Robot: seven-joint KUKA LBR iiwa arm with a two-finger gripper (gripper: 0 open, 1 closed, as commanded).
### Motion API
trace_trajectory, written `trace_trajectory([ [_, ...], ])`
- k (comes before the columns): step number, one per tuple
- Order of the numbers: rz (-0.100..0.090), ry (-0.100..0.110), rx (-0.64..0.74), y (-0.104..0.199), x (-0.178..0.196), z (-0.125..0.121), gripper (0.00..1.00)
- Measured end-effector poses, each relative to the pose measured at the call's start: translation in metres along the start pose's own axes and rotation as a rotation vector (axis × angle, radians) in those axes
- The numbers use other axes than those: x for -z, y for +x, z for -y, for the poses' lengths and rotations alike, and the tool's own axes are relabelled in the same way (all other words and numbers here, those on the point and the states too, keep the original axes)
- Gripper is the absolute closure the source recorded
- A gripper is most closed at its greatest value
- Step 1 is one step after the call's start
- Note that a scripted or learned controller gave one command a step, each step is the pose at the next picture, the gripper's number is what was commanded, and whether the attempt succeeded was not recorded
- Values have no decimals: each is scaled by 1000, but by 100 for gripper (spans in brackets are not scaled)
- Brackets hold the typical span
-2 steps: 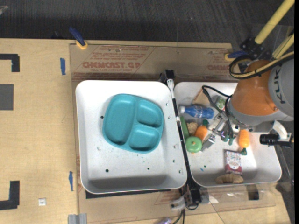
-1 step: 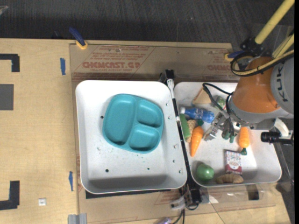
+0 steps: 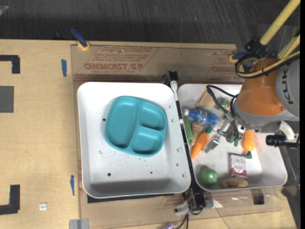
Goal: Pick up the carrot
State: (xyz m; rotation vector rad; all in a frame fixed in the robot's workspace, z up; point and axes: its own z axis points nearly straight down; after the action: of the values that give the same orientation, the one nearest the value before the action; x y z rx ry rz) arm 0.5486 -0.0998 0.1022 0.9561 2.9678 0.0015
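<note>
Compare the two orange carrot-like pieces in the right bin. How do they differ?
The left carrot is longer, lies on a slant and tapers toward the lower left, next to the divider between the bins. The right carrot is shorter and stubbier, stands nearly vertical in the view and sits partly under the arm. The claw hangs close beside the left carrot, farther from the right one. Both are orange and lie in the right bin.

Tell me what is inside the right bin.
Right bin: carrot, second orange piece, green ball, blue item, small red packet. The arm covers the bin's far right part.
</note>
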Motion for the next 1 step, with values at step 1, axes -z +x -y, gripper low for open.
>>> trace_trajectory([
  [1,-10,5,-395,20,-11,11,0],
])
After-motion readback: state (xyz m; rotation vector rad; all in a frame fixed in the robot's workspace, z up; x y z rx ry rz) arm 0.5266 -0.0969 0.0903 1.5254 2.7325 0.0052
